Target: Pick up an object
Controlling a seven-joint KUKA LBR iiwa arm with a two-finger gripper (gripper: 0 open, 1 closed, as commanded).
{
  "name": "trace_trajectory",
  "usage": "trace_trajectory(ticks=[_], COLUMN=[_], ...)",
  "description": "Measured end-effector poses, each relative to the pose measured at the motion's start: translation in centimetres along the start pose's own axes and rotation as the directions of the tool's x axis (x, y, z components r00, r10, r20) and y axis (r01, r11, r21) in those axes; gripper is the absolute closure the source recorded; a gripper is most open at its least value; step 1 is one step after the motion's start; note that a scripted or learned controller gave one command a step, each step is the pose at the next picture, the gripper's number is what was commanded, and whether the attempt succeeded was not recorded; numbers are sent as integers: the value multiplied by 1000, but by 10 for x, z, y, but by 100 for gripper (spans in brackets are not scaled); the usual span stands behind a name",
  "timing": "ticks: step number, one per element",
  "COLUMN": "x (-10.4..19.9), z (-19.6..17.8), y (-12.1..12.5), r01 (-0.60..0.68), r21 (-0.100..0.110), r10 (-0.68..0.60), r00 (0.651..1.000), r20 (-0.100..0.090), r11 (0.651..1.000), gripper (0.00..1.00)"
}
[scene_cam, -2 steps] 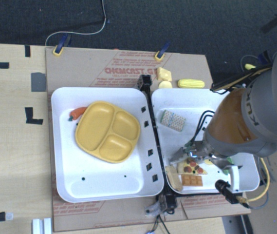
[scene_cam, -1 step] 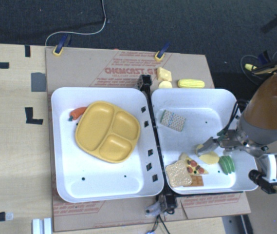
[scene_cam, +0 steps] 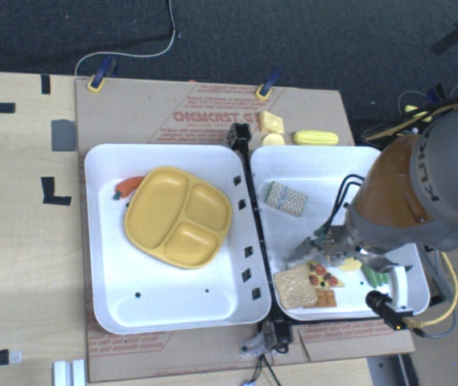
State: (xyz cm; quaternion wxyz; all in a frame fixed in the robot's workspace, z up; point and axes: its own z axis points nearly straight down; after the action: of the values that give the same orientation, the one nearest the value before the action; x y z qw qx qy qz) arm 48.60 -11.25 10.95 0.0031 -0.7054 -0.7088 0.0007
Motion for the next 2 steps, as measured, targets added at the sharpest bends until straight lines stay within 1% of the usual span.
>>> trace_trajectory(ticks=[1,2], x=[3,-86], z=[25,-47], y=[-2,14], r01=[-4,-10], r21=[-6,-12], r10=[5,10], r00=[1000,1000], r20=[5,11], r11=[1000,1000], gripper=[0,0])
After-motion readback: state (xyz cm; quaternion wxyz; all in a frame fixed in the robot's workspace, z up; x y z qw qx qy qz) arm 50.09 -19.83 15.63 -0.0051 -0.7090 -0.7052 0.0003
